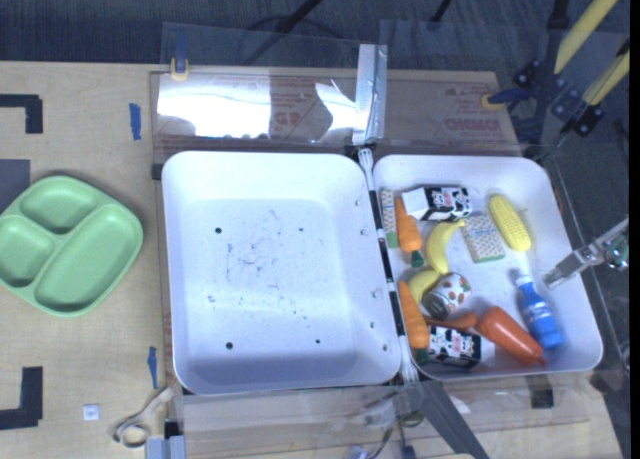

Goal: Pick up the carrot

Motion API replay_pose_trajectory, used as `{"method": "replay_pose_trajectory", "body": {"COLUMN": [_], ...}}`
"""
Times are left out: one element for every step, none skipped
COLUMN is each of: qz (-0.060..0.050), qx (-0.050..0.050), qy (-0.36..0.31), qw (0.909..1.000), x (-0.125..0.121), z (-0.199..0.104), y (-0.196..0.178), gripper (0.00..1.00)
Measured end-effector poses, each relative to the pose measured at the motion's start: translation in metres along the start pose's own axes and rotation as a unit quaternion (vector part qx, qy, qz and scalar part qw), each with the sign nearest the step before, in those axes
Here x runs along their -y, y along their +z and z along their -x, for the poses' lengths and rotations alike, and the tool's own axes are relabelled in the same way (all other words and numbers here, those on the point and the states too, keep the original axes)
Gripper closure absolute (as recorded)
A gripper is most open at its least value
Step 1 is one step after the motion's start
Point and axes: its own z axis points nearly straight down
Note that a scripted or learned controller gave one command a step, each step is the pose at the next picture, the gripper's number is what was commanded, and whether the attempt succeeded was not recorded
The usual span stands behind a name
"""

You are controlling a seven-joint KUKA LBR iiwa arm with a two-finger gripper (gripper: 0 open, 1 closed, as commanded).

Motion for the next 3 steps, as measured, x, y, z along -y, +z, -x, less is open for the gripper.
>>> {"method": "replay_pose_trajectory", "body": {"qz": [0.0,0.0,0.001], "qx": [0.0,-0.001,0.0], "qy": [-0.042,-0.112,-0.211], "qw": [0.9991,0.9937,0.9775], "x": [0.002,-0.011,-0.005], "z": [0.005,0.007,-0.012], "y": [-0.088,0.139,-0.026], "gripper": [0.0,0.0,0.0]}}
